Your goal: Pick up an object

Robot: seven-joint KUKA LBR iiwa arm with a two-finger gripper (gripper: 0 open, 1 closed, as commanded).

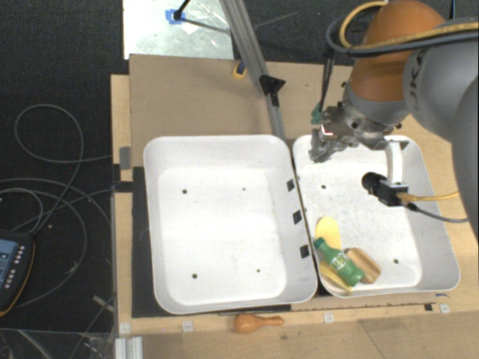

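In the right bin [430,223], near its front left corner, lie a green bottle [338,261], a yellow banana-like piece [329,234] and a tan bread-like block [364,264], all close together. My gripper [320,149] hangs over the back left corner of the same bin, well behind those objects. Nothing shows between its fingers.
The left bin [224,223] stands beside the right one, joined by black clips. A small orange-brown object [257,321] lies on the bench in front of the bins. A grey pole [251,47] slants over the back. Cables lie on the dark floor at the left.
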